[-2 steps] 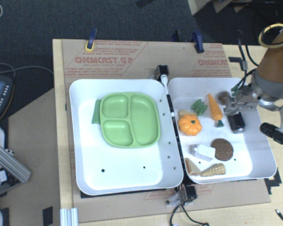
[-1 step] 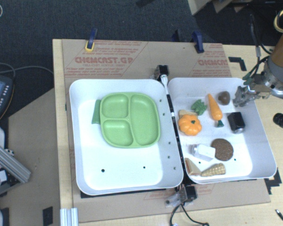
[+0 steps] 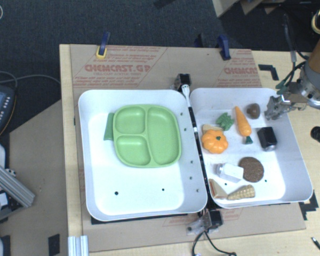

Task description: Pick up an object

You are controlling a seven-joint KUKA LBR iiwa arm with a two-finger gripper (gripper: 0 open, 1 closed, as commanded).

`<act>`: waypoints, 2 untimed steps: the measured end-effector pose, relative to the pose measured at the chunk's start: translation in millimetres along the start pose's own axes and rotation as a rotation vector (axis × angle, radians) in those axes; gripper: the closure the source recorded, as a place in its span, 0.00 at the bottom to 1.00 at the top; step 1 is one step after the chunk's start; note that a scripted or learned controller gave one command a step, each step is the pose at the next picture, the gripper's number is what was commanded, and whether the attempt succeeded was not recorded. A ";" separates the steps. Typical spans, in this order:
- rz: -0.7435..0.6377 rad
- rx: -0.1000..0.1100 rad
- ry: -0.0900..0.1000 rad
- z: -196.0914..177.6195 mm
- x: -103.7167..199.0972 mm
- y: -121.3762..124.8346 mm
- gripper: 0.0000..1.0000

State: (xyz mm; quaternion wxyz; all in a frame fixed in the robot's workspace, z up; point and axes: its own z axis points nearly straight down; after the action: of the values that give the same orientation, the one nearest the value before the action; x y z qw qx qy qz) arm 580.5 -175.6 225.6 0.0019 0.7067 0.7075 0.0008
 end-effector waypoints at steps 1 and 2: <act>-0.004 0.000 0.001 -8.7 46.6 8.8 1.00; -0.004 0.001 0.002 -10.5 90.1 19.7 1.00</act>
State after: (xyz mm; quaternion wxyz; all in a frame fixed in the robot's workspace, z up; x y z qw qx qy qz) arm 600.0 -85.5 236.0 0.0009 0.7052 0.7090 0.0014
